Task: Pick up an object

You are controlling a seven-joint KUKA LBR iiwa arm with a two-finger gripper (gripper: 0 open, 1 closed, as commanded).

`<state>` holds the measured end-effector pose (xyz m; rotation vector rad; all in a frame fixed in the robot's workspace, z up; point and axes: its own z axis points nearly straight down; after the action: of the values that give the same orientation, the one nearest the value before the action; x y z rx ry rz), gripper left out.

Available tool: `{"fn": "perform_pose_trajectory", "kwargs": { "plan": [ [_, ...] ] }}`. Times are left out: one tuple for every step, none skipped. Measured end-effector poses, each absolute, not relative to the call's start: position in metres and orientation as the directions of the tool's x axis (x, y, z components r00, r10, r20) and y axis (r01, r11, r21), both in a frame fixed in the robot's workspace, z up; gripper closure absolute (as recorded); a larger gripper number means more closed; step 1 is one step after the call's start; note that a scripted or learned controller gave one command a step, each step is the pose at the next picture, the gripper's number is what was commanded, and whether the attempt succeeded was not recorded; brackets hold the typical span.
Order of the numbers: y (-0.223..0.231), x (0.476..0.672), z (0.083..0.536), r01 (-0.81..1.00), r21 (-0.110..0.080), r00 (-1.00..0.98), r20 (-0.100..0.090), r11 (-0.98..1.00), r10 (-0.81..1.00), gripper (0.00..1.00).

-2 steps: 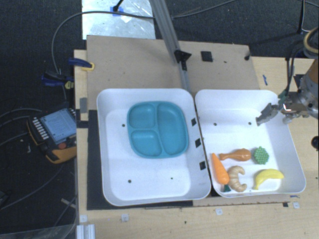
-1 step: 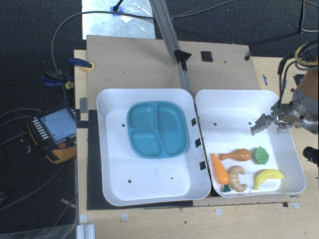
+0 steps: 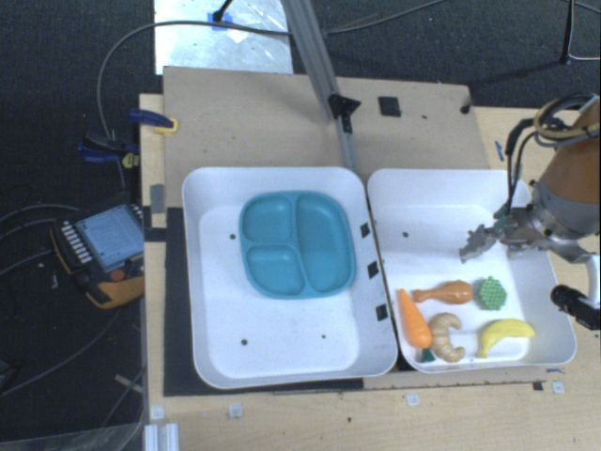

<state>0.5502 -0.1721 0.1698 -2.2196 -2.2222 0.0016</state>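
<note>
Toys lie bunched in the near end of the right bin (image 3: pixel 441 191), and all of them sit below the gripper (image 3: pixel 477 243) as the camera sees it, toward the bench's front edge. The gripper hangs over the bare middle of that bin, its tip pointing left, with nothing between its fingers; whether they are spread or closed cannot be told from this slant. Closest to it are the drumstick (image 3: pixel 446 294), lying roughly left to right just below the tip, and the green berry (image 3: pixel 490 293) beside it on the right. Further toward the front lie the carrot (image 3: pixel 414 318), running from upper left to lower right near the bin's left wall, a tan curled piece (image 3: pixel 448 335) and the banana (image 3: pixel 505 334), whose long axis runs across the bin close to the front right corner. The arm (image 3: pixel 573 181) comes in from the right, orange band above the wrist, bent down over the bin's right wall, so its body stands near the banana's side. Any pick probably calls for a short shift toward the front edge and a descent. The left bin (image 3: pixel 282 341) holds a blue divided plate (image 3: pixel 298 242), well apart from the gripper.
</note>
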Motion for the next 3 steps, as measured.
{"fn": "perform_pose_trajectory", "kwargs": {
  "plan": [
    [-0.166, 0.554, 0.125, 1.000, -0.001, -0.001, 0.001, 0.001, 1.000, 0.00],
    [-0.166, 0.556, 0.138, 1.000, 0.004, 0.000, -0.001, 0.000, 1.000, 1.00],
    [-0.173, 0.553, 0.200, 1.000, 0.006, -0.001, -0.002, 0.001, 1.000, 1.00]
  ]
}}
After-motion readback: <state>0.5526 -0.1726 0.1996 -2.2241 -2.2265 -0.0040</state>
